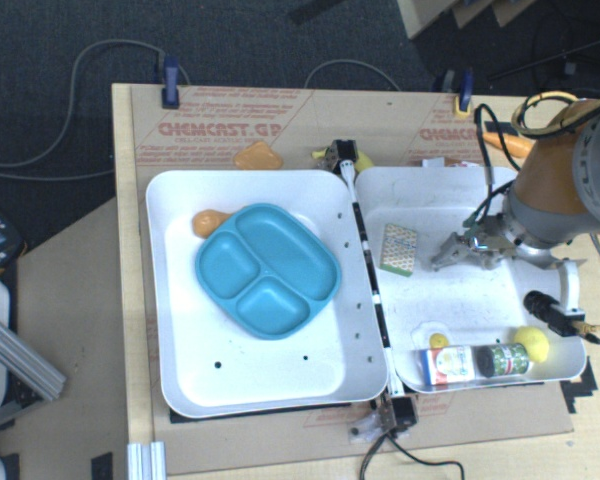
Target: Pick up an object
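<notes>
My gripper [467, 261] hangs low over the middle of the right bin [430, 193], open, with nothing between its fingers. A patterned square card [400, 248] lies just to its left, apart from the fingertips. Along the right bin's front wall lie a bottle with a red and white label [475, 361], a yellow lemon-like ball [532, 345] and a small yellow piece [438, 340]. In the left bin [180, 358] rests a blue divided plate [268, 268] with a small orange object [208, 222] at its far left edge.
Behind the bins, an orange lump [257, 155] and a yellow and black object [340, 153] sit on the cardboard bench top. The divider between the two bins [368, 278] runs just left of the patterned card.
</notes>
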### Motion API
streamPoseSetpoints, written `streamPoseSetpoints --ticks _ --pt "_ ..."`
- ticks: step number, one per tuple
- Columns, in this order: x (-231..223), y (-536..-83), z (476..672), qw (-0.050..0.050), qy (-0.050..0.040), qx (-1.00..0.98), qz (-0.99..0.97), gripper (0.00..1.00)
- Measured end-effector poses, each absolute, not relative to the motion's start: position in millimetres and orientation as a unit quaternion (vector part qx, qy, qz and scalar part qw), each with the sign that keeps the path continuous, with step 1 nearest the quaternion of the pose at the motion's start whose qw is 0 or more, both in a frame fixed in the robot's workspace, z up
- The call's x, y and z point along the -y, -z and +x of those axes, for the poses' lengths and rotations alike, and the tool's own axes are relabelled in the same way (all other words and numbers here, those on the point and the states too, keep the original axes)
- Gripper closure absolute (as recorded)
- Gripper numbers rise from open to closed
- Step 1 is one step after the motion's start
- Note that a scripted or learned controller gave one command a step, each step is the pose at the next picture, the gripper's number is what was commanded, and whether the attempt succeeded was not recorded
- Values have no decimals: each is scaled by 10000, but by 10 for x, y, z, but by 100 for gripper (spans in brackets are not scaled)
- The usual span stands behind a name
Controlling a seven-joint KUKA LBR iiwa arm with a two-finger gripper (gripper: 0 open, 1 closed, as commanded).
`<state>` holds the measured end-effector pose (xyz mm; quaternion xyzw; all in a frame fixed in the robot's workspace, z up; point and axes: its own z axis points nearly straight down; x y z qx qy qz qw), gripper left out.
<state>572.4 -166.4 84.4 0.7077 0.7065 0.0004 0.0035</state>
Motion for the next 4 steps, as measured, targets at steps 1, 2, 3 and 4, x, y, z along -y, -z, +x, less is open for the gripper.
streamPoseSetpoints --ticks 1,2,3,4 --pt "1775 -859 6543 46 -19 -7085 7057 0" --pt "2191 -1357 6152 3 3 -7061 7081 0" --pt "1031 -934 6290 -15 -2 -7097 7045 0" --pt "1088 -904 6206 57 -55 -7068 7073 0"
